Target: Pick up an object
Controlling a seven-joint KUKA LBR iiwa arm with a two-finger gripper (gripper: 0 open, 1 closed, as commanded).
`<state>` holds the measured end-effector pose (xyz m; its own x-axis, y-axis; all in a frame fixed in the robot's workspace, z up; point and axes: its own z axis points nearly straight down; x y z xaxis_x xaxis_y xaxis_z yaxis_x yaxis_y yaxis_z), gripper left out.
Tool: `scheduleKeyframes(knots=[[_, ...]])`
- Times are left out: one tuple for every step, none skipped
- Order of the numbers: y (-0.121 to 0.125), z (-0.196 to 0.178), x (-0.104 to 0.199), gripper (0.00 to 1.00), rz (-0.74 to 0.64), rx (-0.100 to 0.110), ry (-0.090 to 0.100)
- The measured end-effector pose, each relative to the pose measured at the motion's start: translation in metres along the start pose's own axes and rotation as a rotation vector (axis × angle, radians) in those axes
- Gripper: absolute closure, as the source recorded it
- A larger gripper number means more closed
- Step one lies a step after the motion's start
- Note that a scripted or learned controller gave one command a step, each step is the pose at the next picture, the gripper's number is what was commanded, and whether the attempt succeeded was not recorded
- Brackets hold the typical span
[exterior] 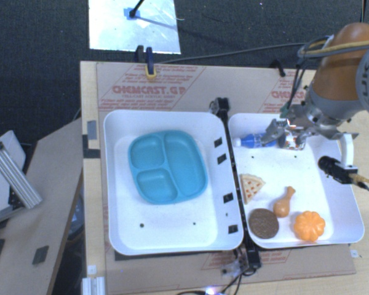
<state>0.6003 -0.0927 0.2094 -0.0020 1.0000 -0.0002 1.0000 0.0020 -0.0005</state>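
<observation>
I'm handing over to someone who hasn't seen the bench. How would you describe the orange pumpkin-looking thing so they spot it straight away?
Look at the right-hand white bin, the one the arm reaches into, and go to its near right corner. The pumpkin sits there, right of the brown round cookie and the chicken drumstick. It is the only bright orange, ribbed, rounded piece; its neighbours are flatter or slimmer and duller.

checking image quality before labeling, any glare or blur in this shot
Camera view: bright glare on the shiny sheet at the top; the gripper over the right bin looks soft and washed out; the blue plate, pizza slice and orange pumpkin are sharp, evenly lit.
</observation>
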Motion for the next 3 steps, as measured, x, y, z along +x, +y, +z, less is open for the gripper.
scheduleKeyframes(knots=[[0.005, 0.061, 0.002, 0.00, 0.001, 0.001, 0.000], [0.002, 0.104, -0.002, 0.00, 0.001, 0.002, 0.001], [0.004, 0.091, -0.002, 1.00, 0.001, -0.004, 0.000]])
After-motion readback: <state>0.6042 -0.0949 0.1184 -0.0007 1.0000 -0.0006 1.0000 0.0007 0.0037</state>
